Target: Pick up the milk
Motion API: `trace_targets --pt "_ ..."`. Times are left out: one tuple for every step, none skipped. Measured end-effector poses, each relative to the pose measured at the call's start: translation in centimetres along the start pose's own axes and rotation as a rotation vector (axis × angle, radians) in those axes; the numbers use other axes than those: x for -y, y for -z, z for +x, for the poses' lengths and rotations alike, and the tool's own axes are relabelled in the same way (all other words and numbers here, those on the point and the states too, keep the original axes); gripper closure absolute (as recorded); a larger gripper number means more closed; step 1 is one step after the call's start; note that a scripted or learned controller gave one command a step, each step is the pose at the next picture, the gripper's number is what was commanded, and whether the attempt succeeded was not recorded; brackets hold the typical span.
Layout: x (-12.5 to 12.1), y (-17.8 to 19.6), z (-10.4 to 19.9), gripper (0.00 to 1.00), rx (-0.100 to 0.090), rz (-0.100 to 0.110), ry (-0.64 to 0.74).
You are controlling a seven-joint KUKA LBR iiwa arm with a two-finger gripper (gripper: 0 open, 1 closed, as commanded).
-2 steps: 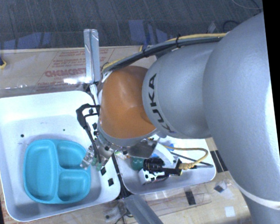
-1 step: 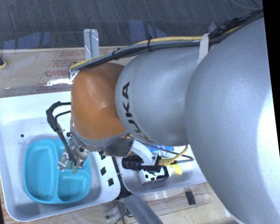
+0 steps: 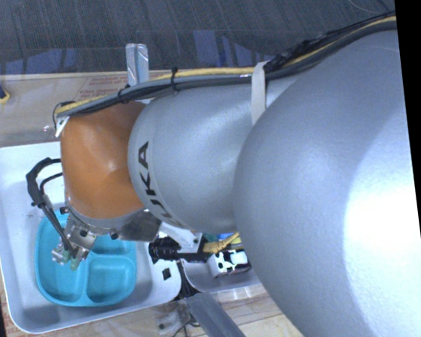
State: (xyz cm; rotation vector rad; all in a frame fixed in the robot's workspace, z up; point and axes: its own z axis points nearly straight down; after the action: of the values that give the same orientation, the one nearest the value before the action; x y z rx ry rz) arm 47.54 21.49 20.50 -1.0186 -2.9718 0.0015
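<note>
My gripper (image 3: 64, 255) hangs over the left half of a blue divided dish (image 3: 106, 280) in the left bin (image 3: 5, 225). Nothing shows in its grasp. A small black-and-white patterned item (image 3: 230, 261), likely the milk carton, peeks out from under the arm at the near left corner of the right bin (image 3: 197, 282). The grey arm with its orange band (image 3: 97, 165) hides most of that item.
A bit of yellow (image 3: 225, 239) lies just behind the black-and-white item. The arm covers nearly all of the right bin. A metal post (image 3: 137, 63) stands behind the bins, and a grey bracket (image 3: 217, 322) lies on the wooden bench in front.
</note>
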Motion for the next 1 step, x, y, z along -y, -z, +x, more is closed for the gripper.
trace_targets --pt "0.21 0.23 -0.15 1.0 -0.001 0.001 0.153"
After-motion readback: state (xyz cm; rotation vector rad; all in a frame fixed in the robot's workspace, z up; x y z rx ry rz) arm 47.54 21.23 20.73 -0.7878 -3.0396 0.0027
